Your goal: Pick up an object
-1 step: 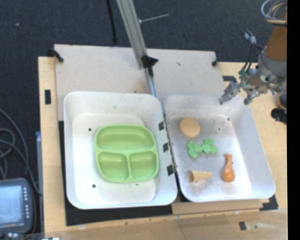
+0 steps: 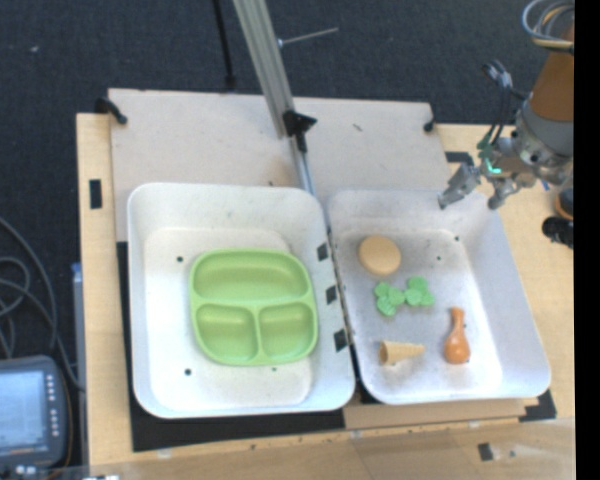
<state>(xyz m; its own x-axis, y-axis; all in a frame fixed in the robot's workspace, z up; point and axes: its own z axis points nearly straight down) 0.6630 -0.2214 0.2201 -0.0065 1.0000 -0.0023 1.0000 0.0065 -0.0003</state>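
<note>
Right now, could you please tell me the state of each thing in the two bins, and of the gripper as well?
Green divided plate: flat, right side up, in the left bin.
Tan round bun: resting in the right bin.
Green leafy piece: lying flat.
Cone: on its side.
Orange gourd-shaped piece: lying down.
Gripper: open, holding nothing, over the right bin's far right corner.

Right bin [image 2: 500, 268], four loose items. Bun [image 2: 380, 255]: tan, round, lying flat toward the back left. Green piece [image 2: 401, 296]: lobed, leafy, flat, mid-bin just in front of the bun. Cone [image 2: 400, 352]: tan, on its side, front centre. Orange piece [image 2: 456, 337]: gourd-shaped, lying right of the cone.
</note>
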